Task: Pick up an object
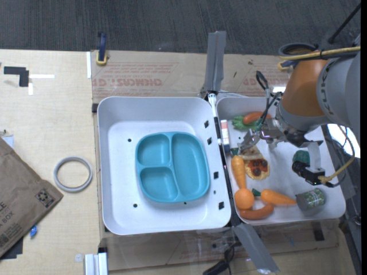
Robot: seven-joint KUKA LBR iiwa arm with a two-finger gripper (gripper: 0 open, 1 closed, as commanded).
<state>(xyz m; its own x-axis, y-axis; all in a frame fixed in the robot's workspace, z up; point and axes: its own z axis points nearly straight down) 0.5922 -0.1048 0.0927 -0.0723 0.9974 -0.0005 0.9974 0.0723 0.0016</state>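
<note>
Seemingly light, rigid and smooth, the pizza slice point(256, 166) just below the gripper point(253, 140), whose grip state I cannot tell, is best pinched across its edges

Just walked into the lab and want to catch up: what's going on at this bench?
A grey robot arm reaches into the right bin, its gripper low over the toy food, just above a pizza slice and beside a carrot. Nothing looks lifted yet. The left bin holds a blue divided plate.
</note>
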